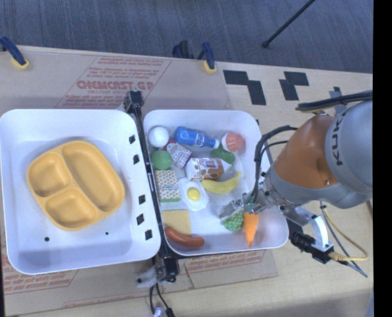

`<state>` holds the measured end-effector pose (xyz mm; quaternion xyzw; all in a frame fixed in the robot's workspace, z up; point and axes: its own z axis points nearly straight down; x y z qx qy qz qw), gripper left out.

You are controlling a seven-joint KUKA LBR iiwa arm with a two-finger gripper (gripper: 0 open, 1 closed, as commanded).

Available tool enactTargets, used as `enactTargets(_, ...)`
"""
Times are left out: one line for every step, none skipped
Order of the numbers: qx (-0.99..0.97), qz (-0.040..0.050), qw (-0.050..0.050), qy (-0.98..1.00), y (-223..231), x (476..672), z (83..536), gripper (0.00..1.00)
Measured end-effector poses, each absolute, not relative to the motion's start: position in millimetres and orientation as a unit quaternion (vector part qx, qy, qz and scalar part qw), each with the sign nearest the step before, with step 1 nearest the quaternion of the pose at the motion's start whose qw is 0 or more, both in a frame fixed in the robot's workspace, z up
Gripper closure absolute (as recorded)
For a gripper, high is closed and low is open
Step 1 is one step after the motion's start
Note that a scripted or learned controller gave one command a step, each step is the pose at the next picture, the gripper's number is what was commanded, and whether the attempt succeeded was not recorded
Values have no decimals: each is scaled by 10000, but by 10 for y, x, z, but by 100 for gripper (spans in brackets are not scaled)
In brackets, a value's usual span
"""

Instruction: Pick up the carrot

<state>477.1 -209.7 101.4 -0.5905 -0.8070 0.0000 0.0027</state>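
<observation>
Arm low over the right bin (265, 240), gripper (247, 207) at the carrot's top.

The carrot (250, 228) lies near the bin's front right corner, leafy end toward the wrist, tip toward the front wall, just beside a green cluster (233, 222). The gripper sits right at the carrot's green end, but the wrist hides much of it and whether the fingers are apart or clamped cannot be told. A banana (221, 185), fried egg (194, 193) and sausage (184, 238) lie close by. A yellow divided plate (75, 184) sits in the left bin (10, 177).
</observation>
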Motion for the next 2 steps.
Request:
enactTargets(-5884, 4, 33, -8086, -2095, 4776, 1116, 100)
enactTargets(-5867, 7, 33, -8098, -2094, 4783, 1218, 100)
